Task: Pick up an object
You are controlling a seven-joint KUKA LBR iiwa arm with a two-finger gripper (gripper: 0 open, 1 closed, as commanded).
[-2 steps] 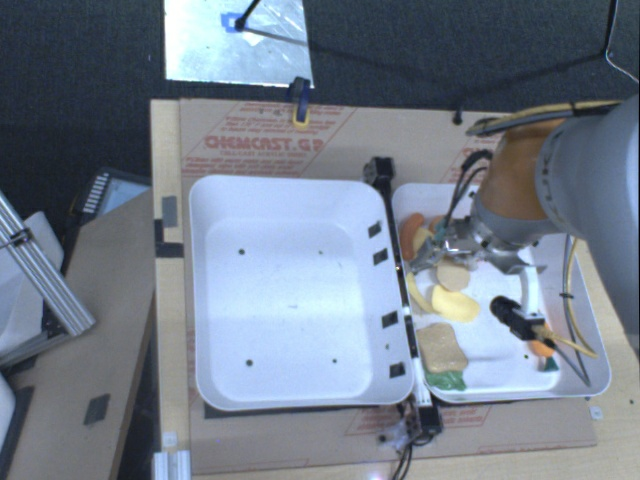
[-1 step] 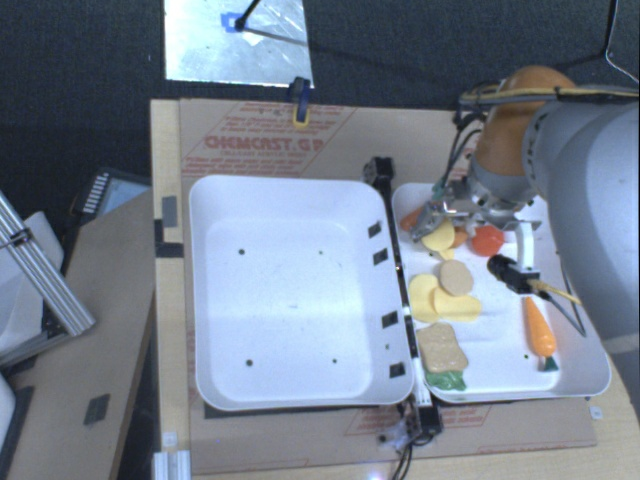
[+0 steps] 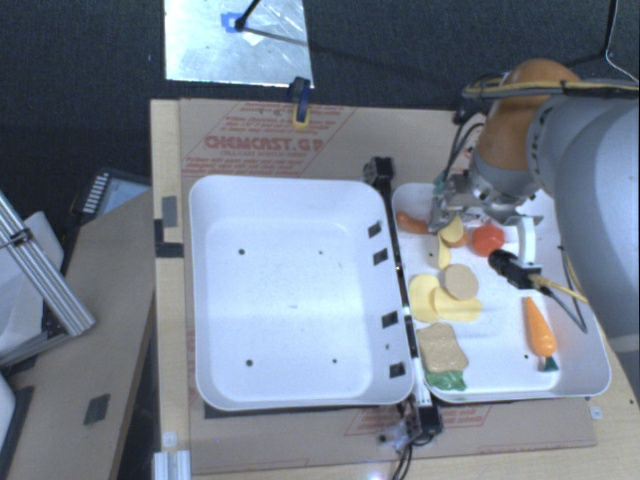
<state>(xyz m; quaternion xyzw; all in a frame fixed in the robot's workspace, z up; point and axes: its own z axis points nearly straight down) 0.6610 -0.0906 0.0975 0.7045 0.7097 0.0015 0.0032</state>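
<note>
My gripper [image 3: 443, 220] reaches down into the back of the right bin [image 3: 580, 363]. Its tip is right beside a small pale yellow piece [image 3: 454, 232]; an orange piece [image 3: 410, 223] lies just to its left and a red tomato [image 3: 487, 238] to its right. Nearer the front lie a round tan slice [image 3: 461, 281], yellow cheese-like slices [image 3: 426, 296], a slice of bread [image 3: 441, 346] over something green [image 3: 450, 378], and a carrot [image 3: 540, 329] at the right.
The left bin [image 3: 210, 298] sits beside the right one, joined by black clips [image 3: 388, 258] along the shared rim. Both rest on a cardboard sheet [image 3: 265, 140]. The bulky grey arm [image 3: 590, 178] overhangs the right bin's back right.
</note>
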